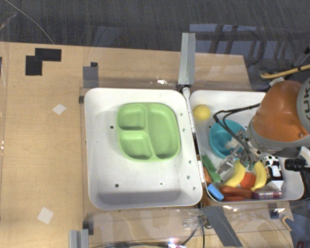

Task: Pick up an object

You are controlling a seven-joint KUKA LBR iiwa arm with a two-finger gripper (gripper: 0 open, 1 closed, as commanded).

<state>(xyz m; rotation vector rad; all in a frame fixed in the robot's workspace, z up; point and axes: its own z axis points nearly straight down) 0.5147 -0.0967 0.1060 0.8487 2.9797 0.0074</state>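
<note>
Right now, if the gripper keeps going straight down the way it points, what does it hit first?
Probably the banana in the right bin: the gripper hangs just over it, though depth is hard to judge from above.

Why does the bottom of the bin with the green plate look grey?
Camera view: that grey patch is a soft shadow inside the left bin, below the green divided plate; light falls unevenly there. The picture is also slightly blurry around the crowded toys under the gripper in the right bin.

A curved yellow banana [236, 175] lies tilted in the right bin just beneath the gripper [231, 165], with a second banana [259, 175] just beside it to the right.
</note>
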